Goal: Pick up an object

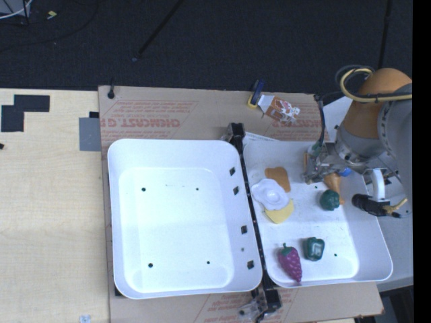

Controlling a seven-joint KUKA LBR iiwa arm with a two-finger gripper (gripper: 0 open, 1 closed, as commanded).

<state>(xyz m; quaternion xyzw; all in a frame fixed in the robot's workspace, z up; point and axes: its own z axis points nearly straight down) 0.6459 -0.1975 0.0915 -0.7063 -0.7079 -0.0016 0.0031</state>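
Nearest, in the right bin point(367, 264), lie purple grapes point(291, 262) and a green pepper point(314, 248). Farther up, the arm point(377, 113) bends down from the right; its end effector point(316, 168) hangs over the bin's upper part, finger state unclear.

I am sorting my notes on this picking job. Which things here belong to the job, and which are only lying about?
Belong to the job:
- gripper, low in the right bin
- toy grape bunch
- green toy pepper
- dark green ball
- toy fried egg
- yellow slice
- tan toast piece

Lying about:
- left bin
- small packet behind the bins
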